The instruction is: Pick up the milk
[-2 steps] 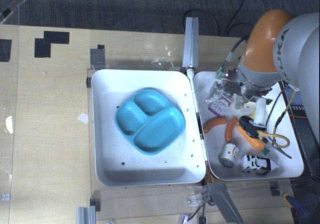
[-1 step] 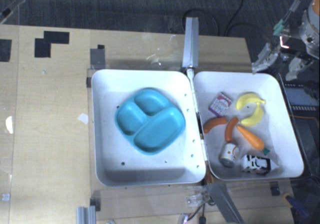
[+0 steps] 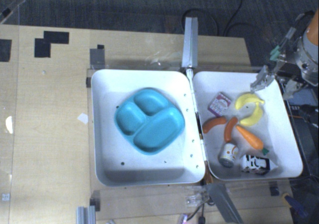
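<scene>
Two bins face you: the milk lies in the right bin's near corner; the gripper hovers far-side, fingers apart.

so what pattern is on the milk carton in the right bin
Black patches on white, like cowhide: the milk carton lies on its side, seen in the camera view.

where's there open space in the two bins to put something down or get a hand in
Left bin: bare floor rings the blue divided plate, widest along the near edge and left wall. Right bin: the far-left corner above the purple packet is bare. It is crowded from the banana down past the sausages and carrot to the can and milk.
</scene>
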`<state>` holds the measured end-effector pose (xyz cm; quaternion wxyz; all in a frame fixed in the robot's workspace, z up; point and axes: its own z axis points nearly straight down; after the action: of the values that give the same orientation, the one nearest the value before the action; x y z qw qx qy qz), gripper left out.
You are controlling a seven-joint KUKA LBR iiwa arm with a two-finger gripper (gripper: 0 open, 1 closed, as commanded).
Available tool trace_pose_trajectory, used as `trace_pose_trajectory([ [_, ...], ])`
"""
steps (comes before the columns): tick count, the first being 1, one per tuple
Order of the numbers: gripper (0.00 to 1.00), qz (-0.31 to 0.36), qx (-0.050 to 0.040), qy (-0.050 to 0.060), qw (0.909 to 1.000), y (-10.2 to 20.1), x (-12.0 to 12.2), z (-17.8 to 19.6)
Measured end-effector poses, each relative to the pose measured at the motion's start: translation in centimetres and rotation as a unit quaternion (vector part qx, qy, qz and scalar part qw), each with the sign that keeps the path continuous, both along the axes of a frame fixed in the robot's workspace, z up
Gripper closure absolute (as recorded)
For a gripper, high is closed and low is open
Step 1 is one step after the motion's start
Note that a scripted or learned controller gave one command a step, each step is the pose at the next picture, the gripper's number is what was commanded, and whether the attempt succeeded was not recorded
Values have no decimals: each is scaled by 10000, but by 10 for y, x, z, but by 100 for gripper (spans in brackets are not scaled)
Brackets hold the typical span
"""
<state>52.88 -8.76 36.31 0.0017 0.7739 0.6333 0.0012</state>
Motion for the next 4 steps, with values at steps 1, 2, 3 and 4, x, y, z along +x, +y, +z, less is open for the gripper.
trace_pose_trajectory([
  [1,0,587,5,7,9983,42,-41,-148],
  [2,0,-911,13,2,9958,96,-41,-152],
  [3,100,-899,20,-14,9959,96,-39,-142],
  [4,100,-1112,15,12,9938,135,-42,-151],
])
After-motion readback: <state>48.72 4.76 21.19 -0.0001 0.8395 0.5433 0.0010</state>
